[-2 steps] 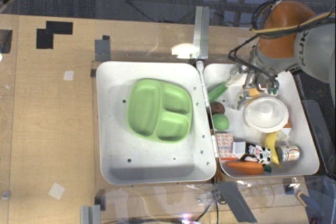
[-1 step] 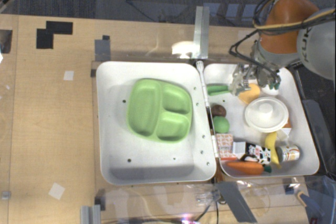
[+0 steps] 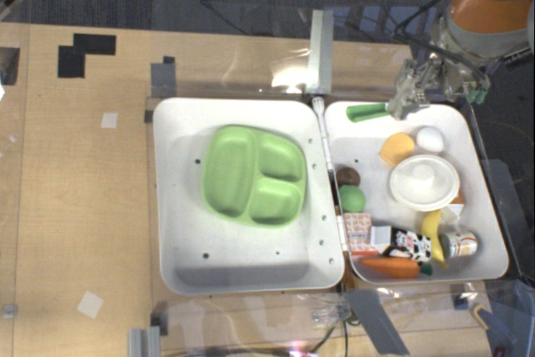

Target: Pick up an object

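My gripper hangs over the far edge of the right bin, just right of a green stick-shaped piece lying at the bin's back. An orange fruit and a white egg-like ball lie below the gripper, in front of it. Nothing hangs under the gripper. A white bowl sits mid-bin. Along the left wall lie a brown ball, a green ball and a small red-and-white box.
At the right bin's front lie a carrot, a banana, a black-and-white patterned item and a small can. The left bin holds a green divided plate. A metal post stands behind the divider.
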Tool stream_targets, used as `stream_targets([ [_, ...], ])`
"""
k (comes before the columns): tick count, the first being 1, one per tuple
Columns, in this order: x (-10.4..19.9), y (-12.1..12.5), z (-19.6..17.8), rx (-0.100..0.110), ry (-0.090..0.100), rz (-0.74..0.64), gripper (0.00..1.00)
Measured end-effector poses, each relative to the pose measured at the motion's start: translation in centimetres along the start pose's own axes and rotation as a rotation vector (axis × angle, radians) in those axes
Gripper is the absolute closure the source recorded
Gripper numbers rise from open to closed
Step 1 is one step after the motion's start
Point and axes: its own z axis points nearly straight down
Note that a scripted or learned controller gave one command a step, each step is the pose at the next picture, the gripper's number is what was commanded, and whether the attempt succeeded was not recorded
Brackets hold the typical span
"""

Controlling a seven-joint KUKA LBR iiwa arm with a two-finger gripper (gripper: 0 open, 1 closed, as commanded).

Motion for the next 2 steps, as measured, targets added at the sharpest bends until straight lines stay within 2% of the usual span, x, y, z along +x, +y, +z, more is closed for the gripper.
stream_targets([
  [1,-0.1,0.2,-0.6,-0.002,0.002,-0.004,1.0],
  [2,11.1,-2.8,-5.5,0.0,0.013,-0.009,1.0],
])
